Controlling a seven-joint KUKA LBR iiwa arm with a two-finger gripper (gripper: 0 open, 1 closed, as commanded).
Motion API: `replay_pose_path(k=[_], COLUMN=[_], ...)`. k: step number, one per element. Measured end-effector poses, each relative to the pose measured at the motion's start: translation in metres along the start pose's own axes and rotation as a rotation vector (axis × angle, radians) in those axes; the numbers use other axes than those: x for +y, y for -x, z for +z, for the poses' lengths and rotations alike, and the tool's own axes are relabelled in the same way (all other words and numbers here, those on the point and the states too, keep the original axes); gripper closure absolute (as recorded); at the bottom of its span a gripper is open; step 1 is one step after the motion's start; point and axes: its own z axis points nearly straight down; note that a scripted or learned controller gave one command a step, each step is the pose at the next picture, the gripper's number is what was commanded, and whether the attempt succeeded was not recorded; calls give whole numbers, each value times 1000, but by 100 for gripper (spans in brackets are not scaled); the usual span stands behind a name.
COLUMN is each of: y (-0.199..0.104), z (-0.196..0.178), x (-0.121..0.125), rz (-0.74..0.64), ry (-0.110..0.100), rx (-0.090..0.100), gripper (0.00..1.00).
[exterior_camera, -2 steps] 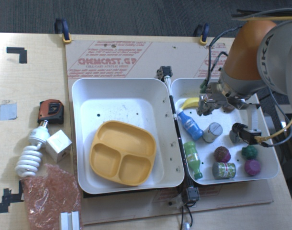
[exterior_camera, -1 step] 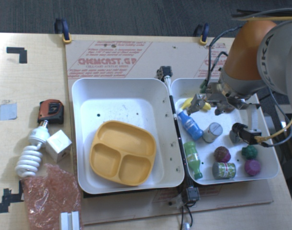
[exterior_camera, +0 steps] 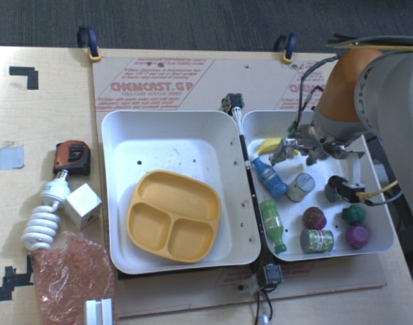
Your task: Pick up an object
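While I am hovering over the far part of the right bin [exterior_camera: 389, 246], my gripper [exterior_camera: 308, 149] is hanging just above a yellow banana-shaped toy [exterior_camera: 268, 145] and the blue bottle [exterior_camera: 269, 177] — whether it is apart or together I cannot tell, since the wrist is hiding it. Nothing is showing in its grasp.

I am judging the blue bottle as the likeliest thing to take: it is lying on its side along the bin's left wall, slanting from far-left to near-right. It is looking like smooth hard plastic, light and stiff, and likely to roll, so I am thinking of closing across its round body near the middle, not at the narrow cap end.

Beside it a small grey can [exterior_camera: 302, 186] is resting — metal-looking, slick, hard. Nearer, a green bottle [exterior_camera: 271, 226] is lying along the same wall, glossy. A green-labelled tin [exterior_camera: 317, 240], a dark red ball [exterior_camera: 314, 217], a teal ball [exterior_camera: 354, 214] and a magenta ball [exterior_camera: 357, 235] are crowding the near right corner; the round ones would be slipping easily.

In the left bin [exterior_camera: 118, 134], a matte yellow divided tray [exterior_camera: 173, 214] is sitting flat.
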Motion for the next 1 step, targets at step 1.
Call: replay_pose_path(k=[1], y=[-12], z=[-1], x=[-41], rz=[3], ry=[3], rx=[-3], gripper=[0])
